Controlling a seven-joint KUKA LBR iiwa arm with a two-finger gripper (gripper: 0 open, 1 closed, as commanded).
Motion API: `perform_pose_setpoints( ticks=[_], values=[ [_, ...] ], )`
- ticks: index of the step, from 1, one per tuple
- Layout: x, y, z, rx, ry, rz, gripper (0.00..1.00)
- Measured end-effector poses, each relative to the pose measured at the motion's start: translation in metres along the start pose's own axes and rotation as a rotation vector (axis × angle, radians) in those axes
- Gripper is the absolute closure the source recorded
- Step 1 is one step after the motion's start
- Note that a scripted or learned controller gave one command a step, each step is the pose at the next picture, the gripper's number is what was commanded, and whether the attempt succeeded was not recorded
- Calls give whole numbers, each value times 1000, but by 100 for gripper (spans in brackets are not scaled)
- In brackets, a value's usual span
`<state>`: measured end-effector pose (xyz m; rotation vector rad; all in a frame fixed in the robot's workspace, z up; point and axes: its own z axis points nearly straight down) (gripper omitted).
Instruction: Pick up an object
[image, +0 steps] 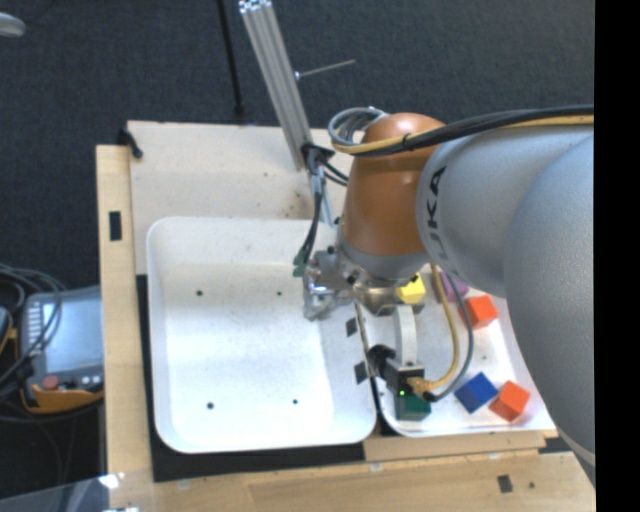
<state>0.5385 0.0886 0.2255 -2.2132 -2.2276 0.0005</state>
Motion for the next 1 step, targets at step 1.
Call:
perform_pose_setpoints(
  ticks=[1],
  values=[
    [-2,1,0,-1,1,7,0]
  ],
)
